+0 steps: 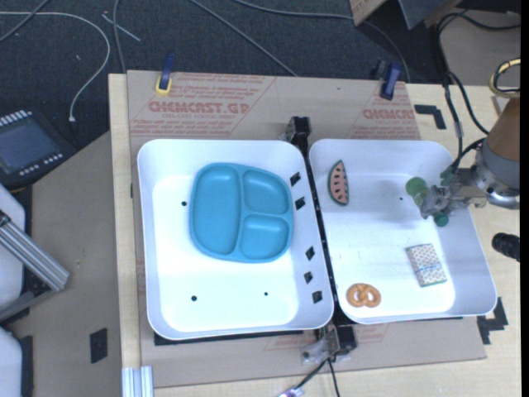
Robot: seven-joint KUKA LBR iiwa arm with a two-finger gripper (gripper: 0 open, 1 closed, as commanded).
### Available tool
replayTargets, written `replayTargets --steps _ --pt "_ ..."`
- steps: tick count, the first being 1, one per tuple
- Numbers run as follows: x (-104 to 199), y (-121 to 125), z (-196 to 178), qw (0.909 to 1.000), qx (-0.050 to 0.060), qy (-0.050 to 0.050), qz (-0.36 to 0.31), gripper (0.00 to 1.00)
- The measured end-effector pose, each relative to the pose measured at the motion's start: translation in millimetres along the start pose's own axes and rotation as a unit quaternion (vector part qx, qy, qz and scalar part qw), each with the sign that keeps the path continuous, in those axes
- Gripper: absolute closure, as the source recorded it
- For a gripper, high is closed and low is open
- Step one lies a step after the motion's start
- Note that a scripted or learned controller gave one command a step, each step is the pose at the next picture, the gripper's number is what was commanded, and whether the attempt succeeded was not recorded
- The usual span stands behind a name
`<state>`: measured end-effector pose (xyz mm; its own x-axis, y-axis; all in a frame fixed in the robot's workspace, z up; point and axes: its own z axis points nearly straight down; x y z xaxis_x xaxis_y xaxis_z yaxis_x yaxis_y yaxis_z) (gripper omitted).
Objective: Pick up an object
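Dark carpet with thin wires lies behind a brown bench that has red letters printed on its top. Two blue clips sit at the back edge of the bench.

On the left is a white bin. A blue plate with three parts lies flat in it, a bit toward the back. Small black dots mark the bin floor.

Just beside it on the right is a second white bin. A watermelon slice lies near its back left corner, red with a green rind. A little pretzel lies at the front left part of this bin. A small checkered packet lies to the right of the pretzel, a little farther back.

The grey arm comes in from the right side. Its claw is down low over the back right part of the bin. A green thing is right at the claw tip, touching it. It is too small and blurry to see if the fingers are apart or together, or if they are pinching the green thing. The packet lies near the claw but apart from it.
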<state>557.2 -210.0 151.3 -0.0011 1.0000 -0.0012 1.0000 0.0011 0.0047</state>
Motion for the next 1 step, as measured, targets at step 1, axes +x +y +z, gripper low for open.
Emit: replayTargets --steps 1 --pt "6.5 9.4 -56.7 1.0000 -0.001 0.000 -0.001 1.00"
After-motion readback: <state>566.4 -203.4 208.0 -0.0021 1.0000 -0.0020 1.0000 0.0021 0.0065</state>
